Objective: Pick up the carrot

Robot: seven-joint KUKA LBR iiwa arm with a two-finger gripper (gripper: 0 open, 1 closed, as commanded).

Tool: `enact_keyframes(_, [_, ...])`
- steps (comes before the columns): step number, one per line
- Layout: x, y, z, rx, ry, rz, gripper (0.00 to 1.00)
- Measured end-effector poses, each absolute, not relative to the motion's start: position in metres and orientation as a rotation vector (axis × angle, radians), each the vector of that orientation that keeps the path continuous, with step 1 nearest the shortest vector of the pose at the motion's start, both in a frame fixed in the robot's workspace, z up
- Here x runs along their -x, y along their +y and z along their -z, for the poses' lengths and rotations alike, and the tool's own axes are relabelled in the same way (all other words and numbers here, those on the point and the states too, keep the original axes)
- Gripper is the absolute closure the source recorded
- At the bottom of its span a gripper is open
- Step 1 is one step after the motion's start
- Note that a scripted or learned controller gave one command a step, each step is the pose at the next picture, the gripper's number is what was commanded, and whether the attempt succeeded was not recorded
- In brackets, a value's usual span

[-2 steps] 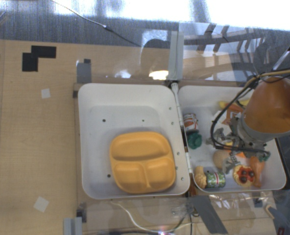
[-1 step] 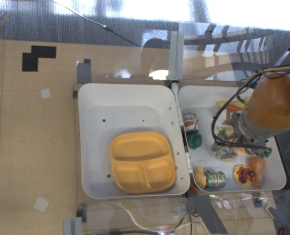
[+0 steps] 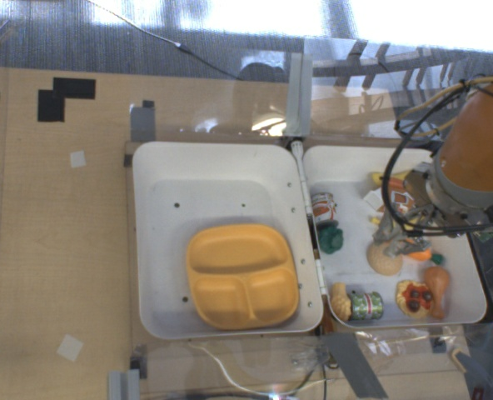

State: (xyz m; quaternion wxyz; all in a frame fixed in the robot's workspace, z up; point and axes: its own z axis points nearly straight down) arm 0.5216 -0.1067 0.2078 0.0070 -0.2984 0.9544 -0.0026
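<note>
The carrot (image 3: 420, 256) is a small orange piece with a green top, lying in the right bin (image 3: 346, 169) near its right side. My gripper (image 3: 399, 235) hangs over the right bin just up and left of the carrot, above a round beige bun (image 3: 385, 260). The grey wrist and the orange band (image 3: 478, 144) of the arm cover the bin's upper right corner.
Around the carrot lie a brown drumstick-shaped piece (image 3: 438, 282), a pizza slice (image 3: 413, 297), a green-striped can (image 3: 366, 305), a red-and-white can (image 3: 323, 207) and a green lump (image 3: 330, 238). The left bin (image 3: 171, 182) holds a yellow divided plate (image 3: 242, 275).
</note>
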Motion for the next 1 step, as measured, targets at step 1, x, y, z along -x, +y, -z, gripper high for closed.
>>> enact_keyframes(1, [-0.5129, -0.1356, -0.2053, 1.491, 2.753, 0.011, 1.00])
